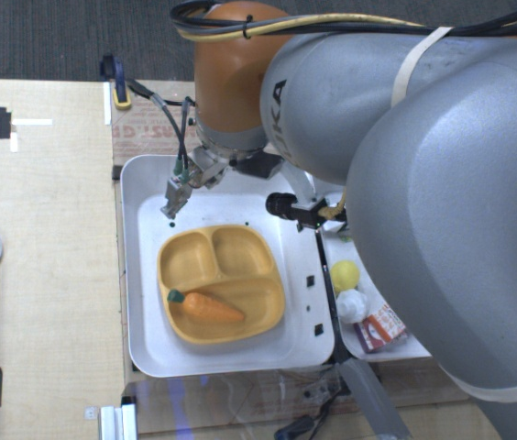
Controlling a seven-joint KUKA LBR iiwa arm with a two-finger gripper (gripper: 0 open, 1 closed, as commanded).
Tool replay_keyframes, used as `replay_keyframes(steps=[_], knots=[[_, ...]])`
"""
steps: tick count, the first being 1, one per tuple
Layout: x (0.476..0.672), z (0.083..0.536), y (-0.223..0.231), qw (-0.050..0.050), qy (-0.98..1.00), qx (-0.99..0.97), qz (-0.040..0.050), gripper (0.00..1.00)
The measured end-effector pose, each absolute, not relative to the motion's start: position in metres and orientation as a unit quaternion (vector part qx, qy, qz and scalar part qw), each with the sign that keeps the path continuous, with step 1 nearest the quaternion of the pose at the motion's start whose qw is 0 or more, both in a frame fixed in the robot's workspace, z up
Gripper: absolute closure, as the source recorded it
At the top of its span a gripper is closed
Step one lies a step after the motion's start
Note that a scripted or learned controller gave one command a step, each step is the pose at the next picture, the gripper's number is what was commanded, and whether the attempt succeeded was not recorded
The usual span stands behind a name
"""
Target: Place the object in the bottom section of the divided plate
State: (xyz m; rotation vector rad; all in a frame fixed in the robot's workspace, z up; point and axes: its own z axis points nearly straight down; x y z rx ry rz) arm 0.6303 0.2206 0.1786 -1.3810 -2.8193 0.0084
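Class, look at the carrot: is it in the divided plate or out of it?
In. The carrot lies inside the yellow plate, in its large bottom section.

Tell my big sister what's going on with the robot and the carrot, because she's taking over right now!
Gripper: above the upper left part of the left bin, over bare bin floor just beyond the plate; nothing seen between its fingers.
Carrot: lying in the bottom section of the yellow divided plate.
Right bin: yellow ball and some small items, mostly under the arm.
Done: the carrot appears placed where asked.
Left: probably just moving the arm away and checking the carrot rests fully inside.
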Motion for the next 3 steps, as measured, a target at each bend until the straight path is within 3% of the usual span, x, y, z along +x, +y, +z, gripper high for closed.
replay_keyframes(steps=[1, 2, 3], knots=[[0.627, 0.154, 0.218, 0.002, -0.953, -0.303, 0.0018, 0.0], [0.647, 0.26, 0.227, 0.0, -0.983, -0.183, 0.0007, 0.0], [0.619, 0.43, 0.227, 0.0, -0.993, -0.117, 0.001, 0.0]])
